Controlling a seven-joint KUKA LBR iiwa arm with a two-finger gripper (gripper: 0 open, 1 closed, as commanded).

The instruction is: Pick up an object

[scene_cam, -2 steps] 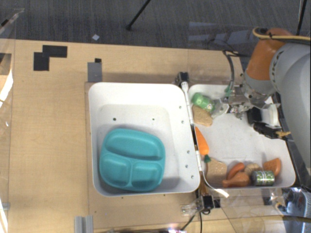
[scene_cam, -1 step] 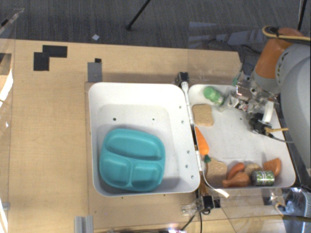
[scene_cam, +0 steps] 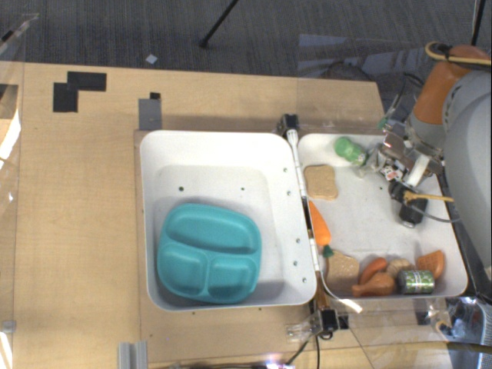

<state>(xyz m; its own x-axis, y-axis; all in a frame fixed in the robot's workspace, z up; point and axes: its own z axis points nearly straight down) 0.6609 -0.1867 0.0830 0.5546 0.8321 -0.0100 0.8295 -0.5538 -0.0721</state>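
Landmark: right bin [scene_cam: 453,287], white, on the surface beside left bin [scene_cam: 150,206].
Arm: reached in over the right bin's far right corner, orange band [scene_cam: 433,91] above the wrist.
Gripper [scene_cam: 377,160]: low over the right bin's far end, just beside the green object [scene_cam: 349,150]; placed there probably to line up a grasp.
Jaws: spread could not be told; nothing seen between them.
Candidate object: green object, in the right bin's far end near the divider-side half, not lifted.
Other contents: tan slice [scene_cam: 320,181] nearer the divider; carrot [scene_cam: 319,225] along the right bin's left wall; green can [scene_cam: 417,281] and orange pieces [scene_cam: 374,275] at its near end.
Left bin: held teal tray [scene_cam: 207,250], well apart from the right bin's items.
Status: judged pre-grasp.
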